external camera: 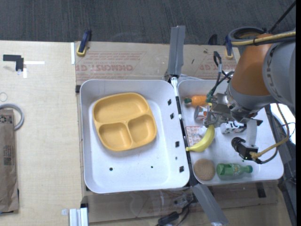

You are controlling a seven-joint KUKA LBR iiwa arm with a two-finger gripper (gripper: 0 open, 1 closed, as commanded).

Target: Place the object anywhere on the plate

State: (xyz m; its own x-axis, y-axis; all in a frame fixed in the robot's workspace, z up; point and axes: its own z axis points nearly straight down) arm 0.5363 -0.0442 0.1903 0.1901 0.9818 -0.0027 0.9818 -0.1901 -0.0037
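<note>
- We see our gripper (212, 121) in the right bin (273, 171), clamped on the banana's (203, 141) upper end.
- The yellow plate (124, 120) sits in the left bin (136, 175).

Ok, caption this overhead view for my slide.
Gripper over yellow banana in right white bin; yellow three-compartment plate waits in left bin.

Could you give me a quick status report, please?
Gripper low in right bin, at yellow banana's upper end. Yellow three-compartment plate in left bin. Green bottle nearby.
</note>
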